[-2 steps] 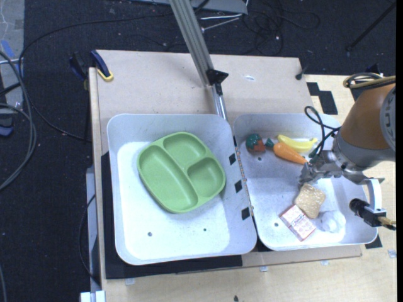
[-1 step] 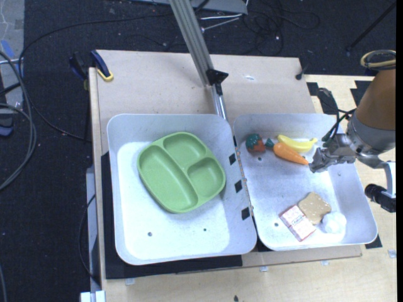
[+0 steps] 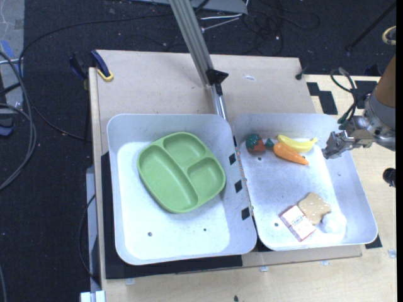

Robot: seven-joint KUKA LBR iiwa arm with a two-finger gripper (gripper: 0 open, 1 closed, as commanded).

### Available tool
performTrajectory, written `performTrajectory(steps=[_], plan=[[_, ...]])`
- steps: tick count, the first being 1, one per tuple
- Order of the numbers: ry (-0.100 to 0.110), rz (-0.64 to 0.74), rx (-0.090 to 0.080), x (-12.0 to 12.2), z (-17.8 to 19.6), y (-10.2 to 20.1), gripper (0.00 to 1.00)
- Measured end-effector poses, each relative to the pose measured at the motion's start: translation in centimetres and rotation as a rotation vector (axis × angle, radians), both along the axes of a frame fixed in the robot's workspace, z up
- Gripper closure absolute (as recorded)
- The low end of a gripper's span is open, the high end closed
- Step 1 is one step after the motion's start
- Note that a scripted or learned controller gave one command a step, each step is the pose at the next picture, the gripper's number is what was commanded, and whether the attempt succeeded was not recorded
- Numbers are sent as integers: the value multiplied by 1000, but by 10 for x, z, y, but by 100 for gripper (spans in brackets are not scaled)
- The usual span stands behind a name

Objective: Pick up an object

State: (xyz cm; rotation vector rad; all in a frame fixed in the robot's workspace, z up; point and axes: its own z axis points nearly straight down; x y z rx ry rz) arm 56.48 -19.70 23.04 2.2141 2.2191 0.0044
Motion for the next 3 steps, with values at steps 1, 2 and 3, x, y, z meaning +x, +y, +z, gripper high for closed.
performTrajectory(steps=[1,2,3], plan=[[0,1,0,1,54,0,100],[7,5,4,-5,51,58,100],[8,5,5,-25,47,114,100]])
